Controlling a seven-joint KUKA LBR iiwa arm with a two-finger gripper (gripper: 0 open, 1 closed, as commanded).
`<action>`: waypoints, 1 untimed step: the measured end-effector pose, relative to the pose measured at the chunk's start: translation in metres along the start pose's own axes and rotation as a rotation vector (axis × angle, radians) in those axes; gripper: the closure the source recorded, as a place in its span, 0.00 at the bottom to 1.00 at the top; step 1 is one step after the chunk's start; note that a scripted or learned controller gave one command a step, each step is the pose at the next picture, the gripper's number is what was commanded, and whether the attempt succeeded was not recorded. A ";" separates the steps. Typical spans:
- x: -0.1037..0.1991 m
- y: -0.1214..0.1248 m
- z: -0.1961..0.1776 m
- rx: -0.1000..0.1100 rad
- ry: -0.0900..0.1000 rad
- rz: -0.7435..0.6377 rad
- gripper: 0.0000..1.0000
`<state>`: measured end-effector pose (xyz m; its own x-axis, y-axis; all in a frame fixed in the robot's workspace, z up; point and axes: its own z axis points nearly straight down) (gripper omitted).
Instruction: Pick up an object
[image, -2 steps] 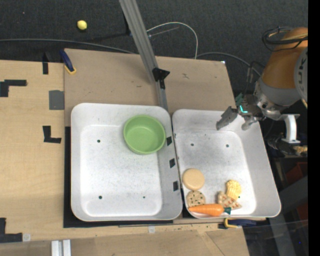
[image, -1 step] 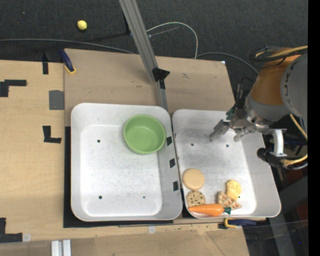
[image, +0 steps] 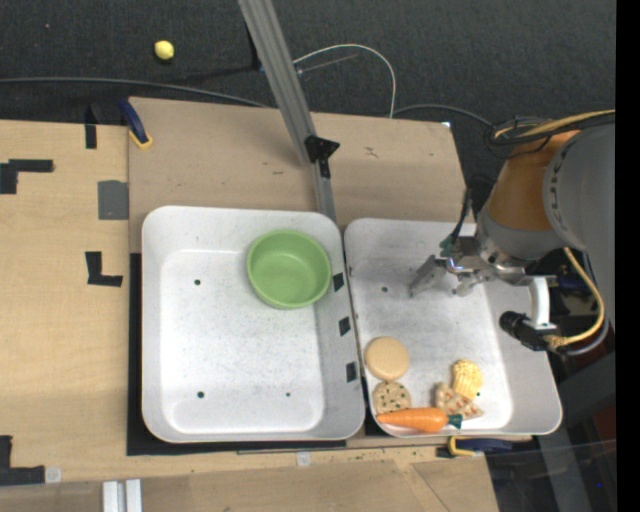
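Green bowl (image: 288, 268) — left bin (image: 170, 330).

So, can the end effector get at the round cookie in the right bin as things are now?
Probably yes. The end effector hangs over the bare upper part of the right bin, and the round cookie lies below it with its top uncovered. The chocolate-chip cookie sits close beside it.

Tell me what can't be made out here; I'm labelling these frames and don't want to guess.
- Pincer, camera view: too small and dark against the right bin to tell if anything sits between its tips.
- Pale yellow item and small piece beside it: too small and blurred to identify.
- Carrot: it overlaps the dotted cookie; the cookie's lower edge is hidden.
- Arm: cut off by the right edge.
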<state>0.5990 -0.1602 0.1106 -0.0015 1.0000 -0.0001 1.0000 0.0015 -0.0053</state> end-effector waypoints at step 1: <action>0.001 0.000 0.024 -0.002 -0.001 0.000 0.00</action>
<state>0.5985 -0.1592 0.0870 -0.0020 1.0000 -0.0009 1.0000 0.0020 -0.0030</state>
